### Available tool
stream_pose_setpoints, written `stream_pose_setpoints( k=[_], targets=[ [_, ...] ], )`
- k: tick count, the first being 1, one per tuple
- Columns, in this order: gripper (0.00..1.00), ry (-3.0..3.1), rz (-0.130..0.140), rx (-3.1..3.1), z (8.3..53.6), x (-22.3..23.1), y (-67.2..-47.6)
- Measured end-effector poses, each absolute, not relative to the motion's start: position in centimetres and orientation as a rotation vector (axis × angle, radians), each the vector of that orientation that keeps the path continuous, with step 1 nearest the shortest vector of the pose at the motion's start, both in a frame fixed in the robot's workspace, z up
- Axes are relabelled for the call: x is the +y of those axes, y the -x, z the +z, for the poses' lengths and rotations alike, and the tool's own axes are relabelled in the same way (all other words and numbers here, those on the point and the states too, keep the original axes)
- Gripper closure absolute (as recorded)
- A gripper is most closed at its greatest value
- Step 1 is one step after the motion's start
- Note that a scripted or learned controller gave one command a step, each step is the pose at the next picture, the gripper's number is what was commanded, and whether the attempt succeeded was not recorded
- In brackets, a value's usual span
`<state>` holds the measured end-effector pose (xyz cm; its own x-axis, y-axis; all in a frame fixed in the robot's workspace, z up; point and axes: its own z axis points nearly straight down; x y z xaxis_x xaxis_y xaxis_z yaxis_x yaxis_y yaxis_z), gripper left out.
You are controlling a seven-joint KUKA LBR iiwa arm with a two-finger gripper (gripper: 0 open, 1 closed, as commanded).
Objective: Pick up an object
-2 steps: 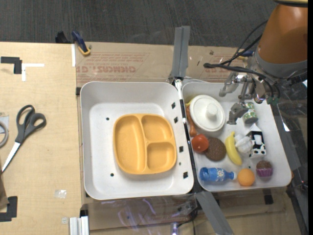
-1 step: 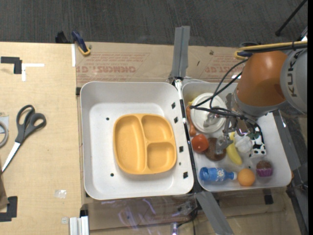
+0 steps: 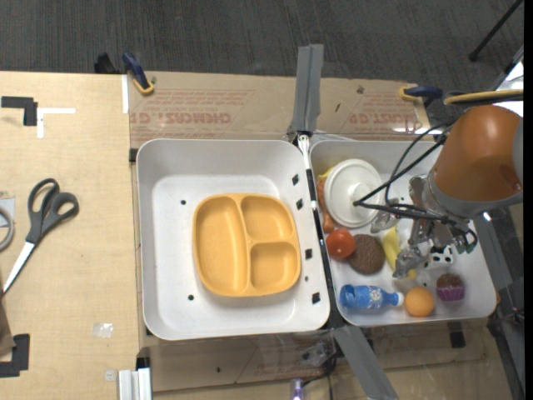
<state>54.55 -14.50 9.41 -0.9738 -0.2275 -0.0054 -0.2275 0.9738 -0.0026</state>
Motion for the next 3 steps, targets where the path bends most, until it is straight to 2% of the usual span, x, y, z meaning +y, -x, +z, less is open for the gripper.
stream_pose_setpoints(
  k=[1, 3],
  targets=[
    [0.00, 0.292, -0.001, 3.120, 9.45, -21.06, -56.90],
    [0.00, 0.329, 0.001, 3.117, 9.44, -21.17, -56.69]
  ],
)
